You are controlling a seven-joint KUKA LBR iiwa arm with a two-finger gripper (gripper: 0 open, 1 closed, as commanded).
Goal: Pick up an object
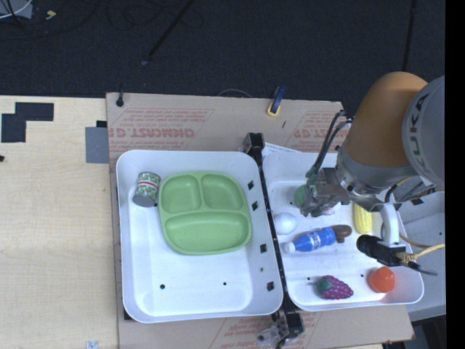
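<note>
Tool (314,203), grip state unclear, over right bin (320,304) with bottle (314,240), grapes (333,287), orange ball (381,278).

Arm (407,133): grey casing, rounded orange band above wrist, black lettering on shell; dark cables along wrist; end effector (317,201): dark metal, compact

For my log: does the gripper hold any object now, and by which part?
It cannot be told. The gripper is low in the right bin, beside a green object.
</note>
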